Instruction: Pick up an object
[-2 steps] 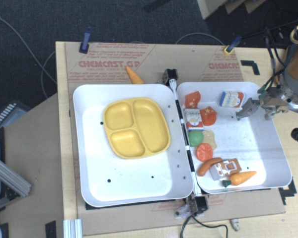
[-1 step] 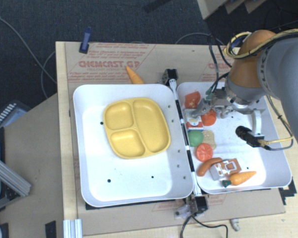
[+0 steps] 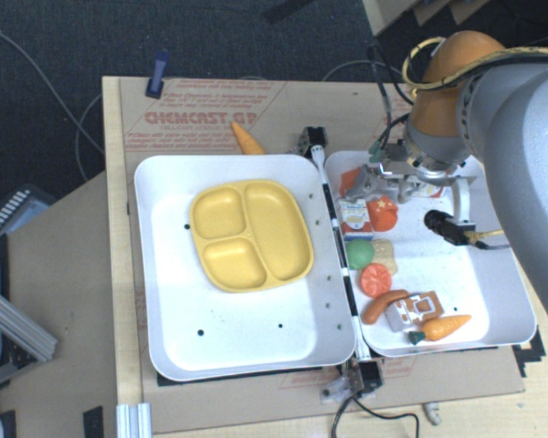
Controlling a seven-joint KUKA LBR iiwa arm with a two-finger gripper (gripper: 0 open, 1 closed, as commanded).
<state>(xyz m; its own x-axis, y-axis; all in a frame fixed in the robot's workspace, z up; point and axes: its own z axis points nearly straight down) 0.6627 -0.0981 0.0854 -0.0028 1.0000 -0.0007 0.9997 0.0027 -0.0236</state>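
Camera view: gripper (image 3: 384, 182) (grip state unclear) just above red tomato (image 3: 383, 213); right bin (image 3: 493, 290).

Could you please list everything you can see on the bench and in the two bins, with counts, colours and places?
Left bin: 1, white, left half of bench.
Right bin: 1, white, right half of bench.
Divided plate: 1, yellow, three compartments, middle of left bin.
Toy carrot: 1, orange, near edge of right bin.
Toy sausage: 1, reddish brown, right bin beside the carrot.
Toy tomato: 1, red, right bin near the divider.
Green piece: 1, green, right bin above the tomato.
Red piece: 1, red, far part of right bin, under the gripper.
Loose orange piece: 1, orange, on the bench behind the left bin.
Blue clip: 1, blue, far left corner of bench.
Gripper: 1, grey metal, over the far part of right bin.
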